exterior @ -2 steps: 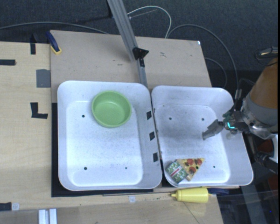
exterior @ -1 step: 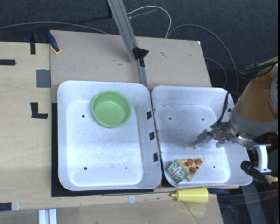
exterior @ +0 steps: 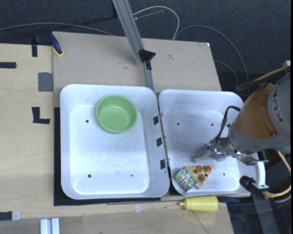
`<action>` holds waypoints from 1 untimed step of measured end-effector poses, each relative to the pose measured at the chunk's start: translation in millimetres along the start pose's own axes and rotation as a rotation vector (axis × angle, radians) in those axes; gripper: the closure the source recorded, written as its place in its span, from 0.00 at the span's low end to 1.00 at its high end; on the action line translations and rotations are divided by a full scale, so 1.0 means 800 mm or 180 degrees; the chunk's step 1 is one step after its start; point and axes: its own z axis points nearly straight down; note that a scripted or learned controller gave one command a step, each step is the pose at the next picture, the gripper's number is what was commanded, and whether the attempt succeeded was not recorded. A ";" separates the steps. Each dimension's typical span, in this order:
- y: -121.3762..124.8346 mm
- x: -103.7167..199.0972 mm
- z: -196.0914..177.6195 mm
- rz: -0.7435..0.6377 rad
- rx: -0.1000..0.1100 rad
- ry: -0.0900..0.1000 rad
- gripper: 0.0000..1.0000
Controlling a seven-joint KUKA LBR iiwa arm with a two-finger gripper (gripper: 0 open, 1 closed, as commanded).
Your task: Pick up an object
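Pizza-slice toy (exterior: 196, 174), a flat wedge printed with red, yellow and green toppings, lay in the near left corner of the right bin (exterior: 185, 101), its wide end resting against the bin's near wall. It was the only loose thing in that bin and looked like the likeliest target for the pick.

The hand (exterior: 201, 153) hung low inside the same bin, reaching in from the right on the grey arm (exterior: 256, 126) with its orange band. Its dark metal tip pointed left, and it sat just beside the toy on the far side, apart from it. Whether the hand's two parts stood apart or together could not be told from this angle, and nothing could be seen held in it.

The relation that mattered most: the toy lay toward the near edge from the hand, and slightly left. The wedge's long axis ran roughly left to right, tilted a little, with its point toward the right. A short move toward the near wall, then a descent, would probably be needed, and the wall close behind the toy could crowd the grasp.

A green bowl (exterior: 116, 113) stood upright in the far part of the left bin (exterior: 73, 179), well apart from the hand. A yellow bottle (exterior: 201, 204) lay on its side on the surface, just outside the right bin's near wall.
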 end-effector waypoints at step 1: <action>0.001 0.000 -0.002 0.0000 -0.0008 0.0006 0.00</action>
